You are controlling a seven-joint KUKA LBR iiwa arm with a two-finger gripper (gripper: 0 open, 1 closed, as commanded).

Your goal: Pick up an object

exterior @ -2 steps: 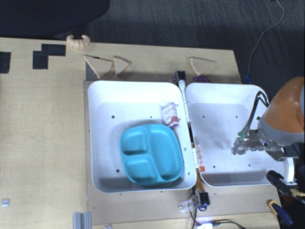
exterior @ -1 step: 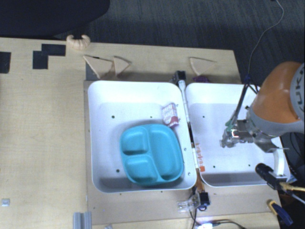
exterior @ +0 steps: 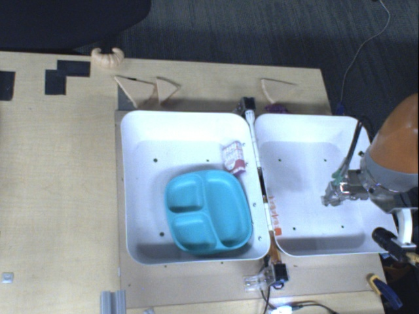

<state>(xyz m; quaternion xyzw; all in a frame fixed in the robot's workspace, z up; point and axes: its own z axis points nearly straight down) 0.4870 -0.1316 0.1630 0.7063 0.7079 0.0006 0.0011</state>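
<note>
Reaching in from the right, the gripper [exterior: 332, 195] hangs over the right bin [exterior: 308, 241]. A blue tray [exterior: 208, 209] lies in the left bin [exterior: 141, 175].

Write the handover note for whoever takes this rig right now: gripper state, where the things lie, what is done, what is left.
Gripper: over the right bin, near its right side; nothing visible between its fingers, and whether they are open or shut is unclear.
Things: blue divided tray lies in the left bin, toward the front. A small red-and-white packet sits just behind it, near the wall shared by the bins.
Done: nothing picked.
Left: move over the left bin, grasp one object and lift it.
</note>
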